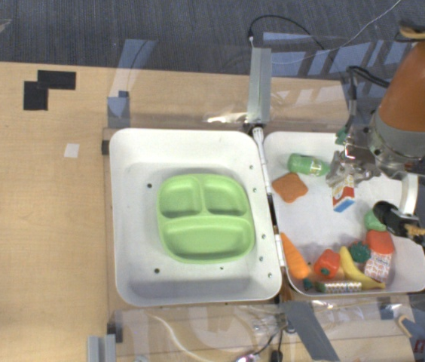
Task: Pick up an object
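Note:
My gripper (350, 175) hangs over the upper middle of the right bin (423, 277), under the grey wrist with the orange band. Directly below its tip is a small red, white and blue object (343, 197); whether it is held or lies on the bin floor I cannot tell. A green bottle (307, 164) lies just left of the gripper. An orange-brown square piece (290, 188) sits further left, near the bin's left wall.
Along the right bin's front lie a carrot (295, 256), a red-orange pepper (328, 263), a banana (360, 271), a green broccoli piece (359, 252) and a red and white carton (379, 253). The left bin (126, 202) holds a green divided plate (206, 217).

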Robot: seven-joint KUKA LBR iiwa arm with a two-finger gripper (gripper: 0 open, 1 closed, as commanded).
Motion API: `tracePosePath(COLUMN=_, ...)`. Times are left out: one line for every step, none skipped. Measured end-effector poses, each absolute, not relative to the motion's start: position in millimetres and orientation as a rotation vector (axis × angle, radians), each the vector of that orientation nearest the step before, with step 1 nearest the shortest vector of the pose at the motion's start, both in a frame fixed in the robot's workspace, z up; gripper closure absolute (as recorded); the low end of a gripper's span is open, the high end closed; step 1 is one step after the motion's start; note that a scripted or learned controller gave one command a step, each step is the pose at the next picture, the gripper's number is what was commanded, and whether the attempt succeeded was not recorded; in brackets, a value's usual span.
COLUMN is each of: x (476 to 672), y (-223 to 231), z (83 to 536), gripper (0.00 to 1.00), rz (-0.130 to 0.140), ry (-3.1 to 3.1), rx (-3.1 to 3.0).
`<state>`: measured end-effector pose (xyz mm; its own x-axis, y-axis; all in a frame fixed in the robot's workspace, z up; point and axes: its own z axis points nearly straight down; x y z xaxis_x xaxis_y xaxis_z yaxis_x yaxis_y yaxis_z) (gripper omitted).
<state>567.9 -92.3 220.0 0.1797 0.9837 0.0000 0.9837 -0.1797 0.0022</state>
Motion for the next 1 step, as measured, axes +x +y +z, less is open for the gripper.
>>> tracePosePath(x=570.5, y=-142.4, z=168.7, gripper=1.0, rz=-0.001, ry=2.153, rx=2.289)
